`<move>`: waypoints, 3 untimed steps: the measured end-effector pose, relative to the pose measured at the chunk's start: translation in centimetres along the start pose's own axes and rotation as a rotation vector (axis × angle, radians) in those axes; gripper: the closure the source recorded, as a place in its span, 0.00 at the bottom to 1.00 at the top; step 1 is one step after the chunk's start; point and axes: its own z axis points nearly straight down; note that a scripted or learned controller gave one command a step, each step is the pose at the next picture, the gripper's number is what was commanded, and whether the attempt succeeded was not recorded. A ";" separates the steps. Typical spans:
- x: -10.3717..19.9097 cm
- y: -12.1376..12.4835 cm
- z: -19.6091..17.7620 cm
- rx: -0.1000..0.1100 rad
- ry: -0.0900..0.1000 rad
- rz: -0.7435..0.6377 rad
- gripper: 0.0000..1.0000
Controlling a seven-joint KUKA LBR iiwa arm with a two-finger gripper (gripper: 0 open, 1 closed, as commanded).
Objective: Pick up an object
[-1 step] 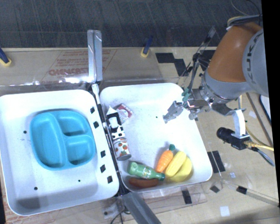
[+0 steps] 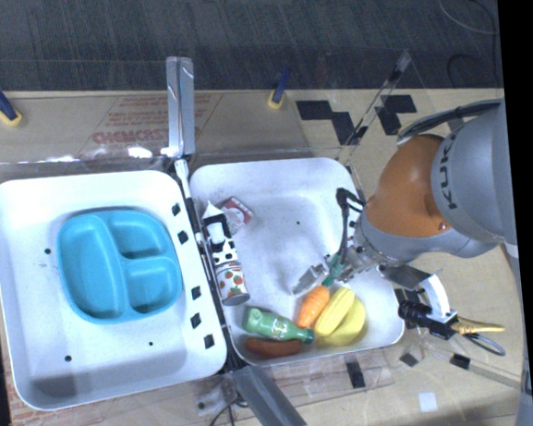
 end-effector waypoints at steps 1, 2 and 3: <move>0.0 0.1 -1.1 -0.001 -0.002 -0.006 1.00; 0.0 0.1 -1.0 0.000 -0.001 -0.006 0.00; 1.8 -2.5 0.9 -0.002 -0.001 -0.065 0.00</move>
